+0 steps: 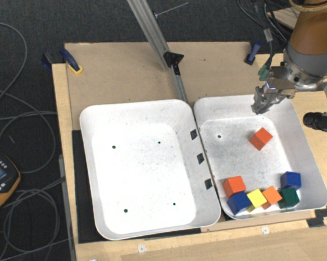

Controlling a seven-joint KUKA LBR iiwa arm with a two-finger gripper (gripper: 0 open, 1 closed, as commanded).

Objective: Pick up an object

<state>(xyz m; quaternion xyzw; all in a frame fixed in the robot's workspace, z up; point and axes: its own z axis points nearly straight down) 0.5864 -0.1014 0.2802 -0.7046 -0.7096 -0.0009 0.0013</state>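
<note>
My gripper (261, 106) hangs over the far right corner of the right bin (305, 144), above the bin floor. A lone orange block (260, 138) lies tilted on the bin floor, just below and slightly left of the gripper in the view. Along the bin's near edge sits a cluster of blocks: an orange one (234, 185), a blue one (239, 201), a yellow one (257, 198), a smaller orange one (272, 194), a green one (289, 197) and a blue one (291, 179).
The left bin (98, 160) stands beside the right one, with black clips (199, 158) along the shared edge. A grey metal pole (156, 37) rises from the back of the bench. Cables lie on the floor at left.
</note>
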